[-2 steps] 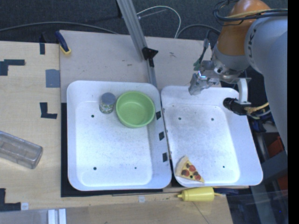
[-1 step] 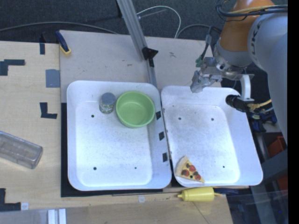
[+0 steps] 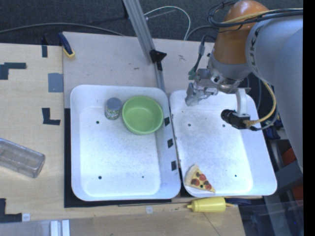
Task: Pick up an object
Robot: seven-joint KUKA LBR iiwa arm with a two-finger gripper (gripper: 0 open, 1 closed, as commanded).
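The arm (image 3: 275, 38) is a thick, rounded casing in pale grey with a smooth finish. Above the wrist sits a glossy orange band (image 3: 241, 31), domed at the top. Black cables (image 3: 224, 11) loop over that dome, and thin wires run down its side to the wrist. Below the band comes a grey metal claw (image 3: 194, 98), small and blocky. A white bracket carries a black cylindrical part (image 3: 234, 118), from which a yellow cable (image 3: 268, 114) curves away.
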